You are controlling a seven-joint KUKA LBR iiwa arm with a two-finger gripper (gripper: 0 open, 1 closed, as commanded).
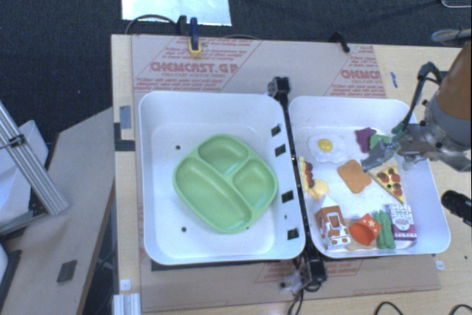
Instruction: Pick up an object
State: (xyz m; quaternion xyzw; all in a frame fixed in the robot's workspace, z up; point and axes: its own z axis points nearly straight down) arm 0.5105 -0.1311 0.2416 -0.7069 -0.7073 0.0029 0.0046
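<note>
The likeliest target is the toast slice (354, 176), a tan piece lying flat in the middle of the right bin (428, 192), since the end effector (375, 155) hangs just above and to the right of it; whether its tips are apart or together I cannot tell, and nothing is visibly between them. Toys crowd the toast: a fried egg (324, 146) to the upper left, a pizza slice (389, 181) just to the right, a purple piece (365, 136) and a green piece (380, 139) right by the tool toward the top of the bin. To do this well, I judge the tool should centre over one item, come straight down and close across its narrow width, since a flat piece offers little edge and neighbours may get nudged. A small carton (331, 226), an orange-red piece (363, 232) and a milk carton (401, 223) sit along the lower edge. The left bin (158, 158) holds a green divided plate (226, 183), well apart.
</note>
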